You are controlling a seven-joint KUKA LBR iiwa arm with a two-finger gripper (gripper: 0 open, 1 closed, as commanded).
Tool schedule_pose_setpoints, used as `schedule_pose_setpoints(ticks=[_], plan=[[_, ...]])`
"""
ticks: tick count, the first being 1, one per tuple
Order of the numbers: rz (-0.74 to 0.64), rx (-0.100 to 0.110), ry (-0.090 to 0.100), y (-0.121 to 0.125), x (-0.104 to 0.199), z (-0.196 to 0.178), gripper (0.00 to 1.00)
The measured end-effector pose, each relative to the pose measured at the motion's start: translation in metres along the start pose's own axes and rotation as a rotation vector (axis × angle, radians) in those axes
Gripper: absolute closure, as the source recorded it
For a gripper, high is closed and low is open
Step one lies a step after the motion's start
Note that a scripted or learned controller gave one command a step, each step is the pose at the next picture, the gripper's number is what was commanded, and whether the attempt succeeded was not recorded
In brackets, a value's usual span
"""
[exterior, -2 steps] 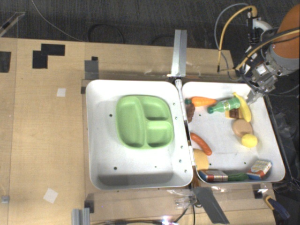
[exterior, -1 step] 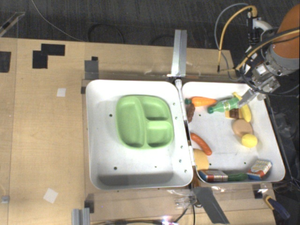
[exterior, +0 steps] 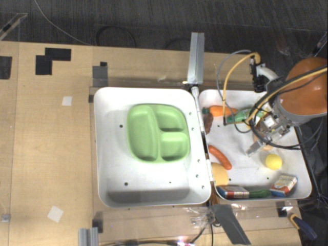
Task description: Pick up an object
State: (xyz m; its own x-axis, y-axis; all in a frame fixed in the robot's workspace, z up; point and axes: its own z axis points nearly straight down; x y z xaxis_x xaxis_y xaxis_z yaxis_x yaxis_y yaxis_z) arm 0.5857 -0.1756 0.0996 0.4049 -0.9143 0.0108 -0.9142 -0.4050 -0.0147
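The right bin (exterior: 241, 137) holds several objects. An orange carrot (exterior: 223, 110) and a green item (exterior: 236, 118) lie at its far side, with a brown piece (exterior: 208, 120) against the left wall. A red sausage (exterior: 220, 157) lies in the middle-left above a yellowish lump (exterior: 220, 175). A yellow lemon (exterior: 273, 161) sits to the right. My gripper (exterior: 255, 147) hangs low over the bin's bare middle, between the sausage and the lemon, just up and left of the lemon. Nothing shows in it.
A green divided plate (exterior: 156, 132) lies in the left bin (exterior: 110, 178). Along the right bin's near wall are a red-and-white can (exterior: 236, 191), a green item (exterior: 259, 192) and a small coloured box (exterior: 285, 183). Yellow and black cables (exterior: 228, 70) loop above the far wall.
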Motion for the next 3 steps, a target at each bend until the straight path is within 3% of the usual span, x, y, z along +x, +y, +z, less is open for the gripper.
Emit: schedule_pose_setpoints(ticks=[1,2,3], plan=[[-0.005,0.004,0.005,0.029,-0.077,0.003,0.0],[0.105,0.015,0.008,0.057,-0.089,0.002,0.0],[0.113,0.008,0.004,-0.007,-0.095,0.003,0.0]])
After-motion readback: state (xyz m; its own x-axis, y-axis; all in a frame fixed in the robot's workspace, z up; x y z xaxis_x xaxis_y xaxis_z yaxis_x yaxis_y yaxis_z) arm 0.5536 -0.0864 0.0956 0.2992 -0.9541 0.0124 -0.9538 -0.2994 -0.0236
